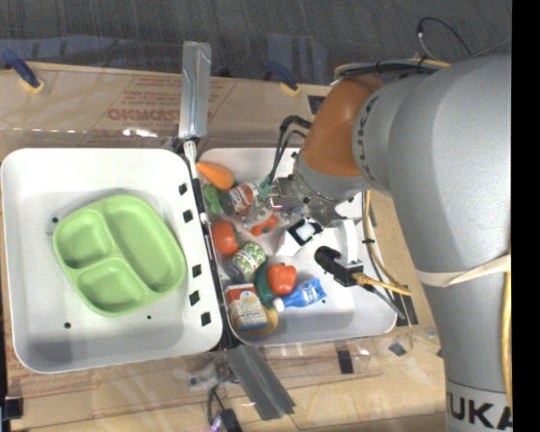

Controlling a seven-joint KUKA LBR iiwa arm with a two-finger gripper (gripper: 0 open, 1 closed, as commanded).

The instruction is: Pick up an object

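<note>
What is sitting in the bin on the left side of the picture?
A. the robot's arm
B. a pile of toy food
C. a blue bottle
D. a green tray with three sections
D: the left bin holds a green divided tray with three compartments, while the toy food lies crowded in the right bin, where the arm reaches in.

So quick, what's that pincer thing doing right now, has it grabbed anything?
Pincer: down in the right bin among the items, next to a small can; whether it has grabbed anything cannot be told.
</note>
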